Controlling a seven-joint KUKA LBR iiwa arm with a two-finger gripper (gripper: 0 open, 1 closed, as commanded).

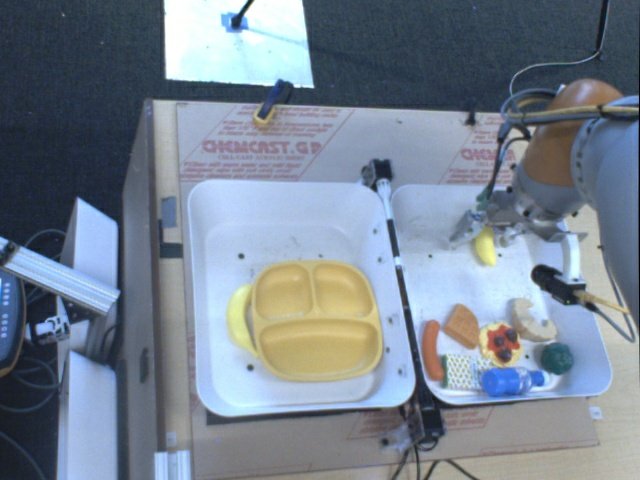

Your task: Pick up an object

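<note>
Jaws [487, 230] spread, straddling the yellow banana [485, 248] that sits just below and between them in the right bin [430, 218]. Likely light, stiff plastic, smooth and curved; pinch across its middle, narrow way.

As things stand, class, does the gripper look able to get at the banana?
Probably yes. The gripper hangs right over the banana in the right bin, and the other toys lie apart, nearer the bin's front.

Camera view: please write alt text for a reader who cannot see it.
The gripper sits low in the right bin at a yellow banana, toy foods clustered nearer the camera. The left bin holds a yellow divided tray.
</note>
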